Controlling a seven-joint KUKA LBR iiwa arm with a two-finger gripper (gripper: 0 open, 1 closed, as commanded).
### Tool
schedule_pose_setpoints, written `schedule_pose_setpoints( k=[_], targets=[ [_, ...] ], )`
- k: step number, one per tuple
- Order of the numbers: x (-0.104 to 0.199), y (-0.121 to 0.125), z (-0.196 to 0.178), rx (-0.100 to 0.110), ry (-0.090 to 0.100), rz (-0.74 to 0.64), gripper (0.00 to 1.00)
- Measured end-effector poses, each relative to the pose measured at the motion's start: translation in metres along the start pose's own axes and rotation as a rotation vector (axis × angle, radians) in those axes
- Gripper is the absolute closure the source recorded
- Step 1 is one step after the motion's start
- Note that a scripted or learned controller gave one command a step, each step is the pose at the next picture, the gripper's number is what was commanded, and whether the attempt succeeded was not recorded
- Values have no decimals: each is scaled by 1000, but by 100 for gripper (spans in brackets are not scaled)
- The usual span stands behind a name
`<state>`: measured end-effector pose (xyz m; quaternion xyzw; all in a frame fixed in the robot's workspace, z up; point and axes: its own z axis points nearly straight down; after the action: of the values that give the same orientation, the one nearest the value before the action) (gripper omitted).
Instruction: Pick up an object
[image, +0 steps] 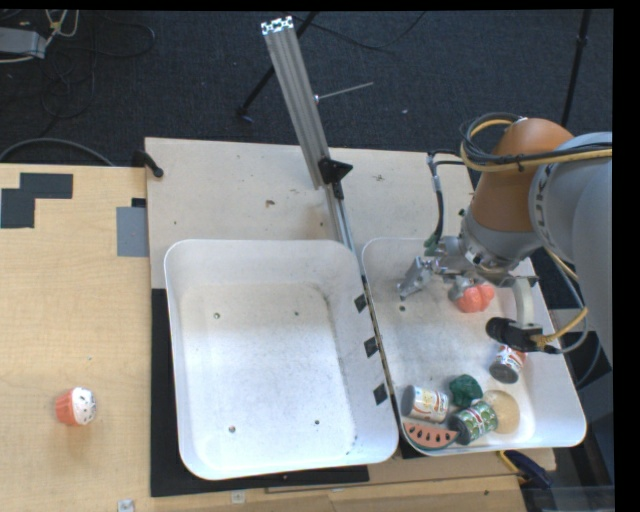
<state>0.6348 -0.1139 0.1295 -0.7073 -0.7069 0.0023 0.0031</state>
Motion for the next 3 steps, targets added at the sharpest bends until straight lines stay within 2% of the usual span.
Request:
schedule_pose_setpoints(
  k=[1, 2, 3],
  targets=[
    [2, 0, 40, -3, -1, 2, 0],
    [0, 0, 28, -4, -1, 6, 100],
    [0, 7, -33, -10, -1, -2, 100]
  ],
)
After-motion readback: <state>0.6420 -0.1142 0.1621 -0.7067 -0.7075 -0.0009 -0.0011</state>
